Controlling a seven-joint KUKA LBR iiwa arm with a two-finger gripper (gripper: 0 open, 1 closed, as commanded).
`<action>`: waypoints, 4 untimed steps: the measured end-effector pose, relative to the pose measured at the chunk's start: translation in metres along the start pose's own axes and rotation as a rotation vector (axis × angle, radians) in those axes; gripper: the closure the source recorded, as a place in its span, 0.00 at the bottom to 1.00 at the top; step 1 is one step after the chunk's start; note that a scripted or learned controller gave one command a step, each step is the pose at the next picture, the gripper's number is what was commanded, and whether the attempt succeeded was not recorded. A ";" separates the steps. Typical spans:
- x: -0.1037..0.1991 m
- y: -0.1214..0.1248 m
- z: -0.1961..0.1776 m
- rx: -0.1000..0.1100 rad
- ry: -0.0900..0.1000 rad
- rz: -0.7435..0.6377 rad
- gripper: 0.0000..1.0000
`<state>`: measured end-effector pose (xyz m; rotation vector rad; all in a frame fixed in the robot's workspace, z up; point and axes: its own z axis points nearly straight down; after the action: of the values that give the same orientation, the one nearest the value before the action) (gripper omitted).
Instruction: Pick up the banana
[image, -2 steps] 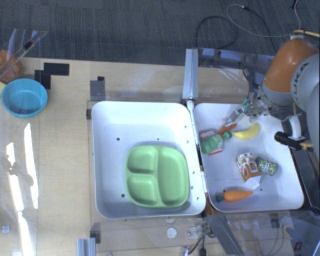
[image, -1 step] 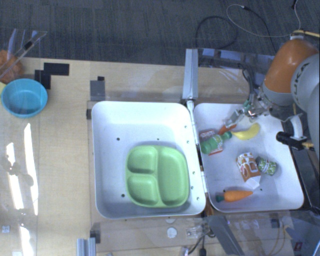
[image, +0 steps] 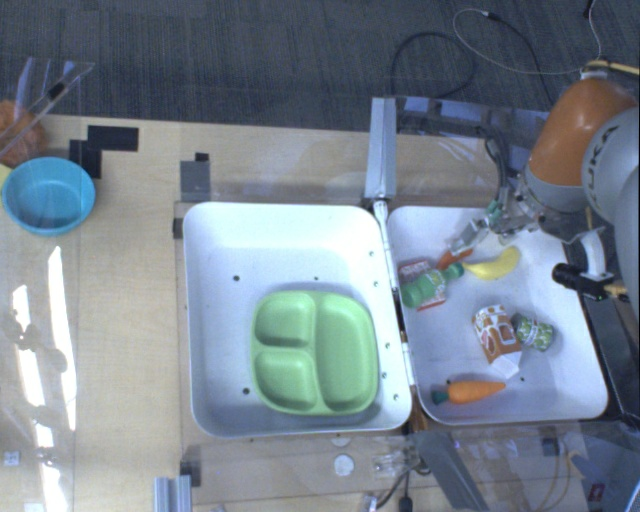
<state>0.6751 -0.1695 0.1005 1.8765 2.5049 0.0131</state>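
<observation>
The yellow banana (image: 496, 265) lies in the right bin (image: 570, 395), in its upper part near the far wall. My gripper (image: 472, 240) hangs low over the same bin, just up and to the left of the banana, close to its left tip. The grey arm with its orange band (image: 570, 125) reaches in from the upper right. Nothing is seen held in the gripper.
A green pouch (image: 425, 288) with an orange cap lies left of the banana, against the bin's wall. A small carton (image: 492, 332), a green packet (image: 536, 335) and a carrot (image: 476, 391) lie nearer the front. The left bin (image: 215, 250) holds a green divided plate (image: 315, 352). A blue bowl (image: 50, 195) stands far left.
</observation>
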 end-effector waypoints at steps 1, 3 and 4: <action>0.000 0.000 0.000 -0.001 0.000 0.004 0.00; -0.002 -0.006 0.005 0.013 -0.005 -0.157 0.00; -0.009 -0.009 0.010 0.017 0.008 -0.179 0.00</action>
<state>0.6692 -0.1810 0.0908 1.6535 2.6761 -0.0028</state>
